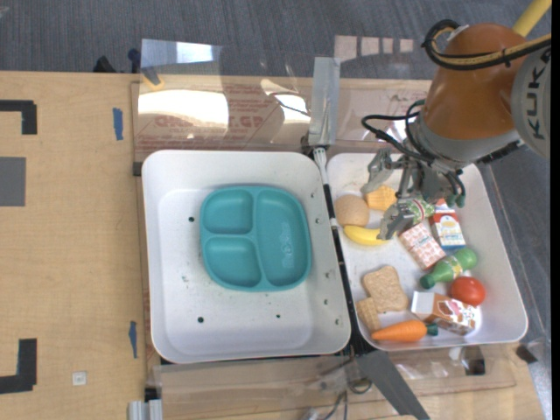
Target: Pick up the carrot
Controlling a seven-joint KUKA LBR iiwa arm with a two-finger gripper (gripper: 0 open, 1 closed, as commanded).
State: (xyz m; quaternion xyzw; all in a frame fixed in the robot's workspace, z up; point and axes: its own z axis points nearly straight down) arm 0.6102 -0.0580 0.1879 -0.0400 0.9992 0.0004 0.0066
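The carrot is orange with a green tip and lies on its side at the near edge of the right bin, just in front of two crackers. My gripper hangs over the far left part of that bin, well away from the carrot. It is open. One finger stands beyond a small yellow-orange food piece and the other finger stands nearer, by the banana. Nothing is held.
The right bin also holds a tan roll, a banana, crackers, small cartons, a green vegetable, a tomato and a packet beside the carrot. A teal divided plate sits in the left bin.
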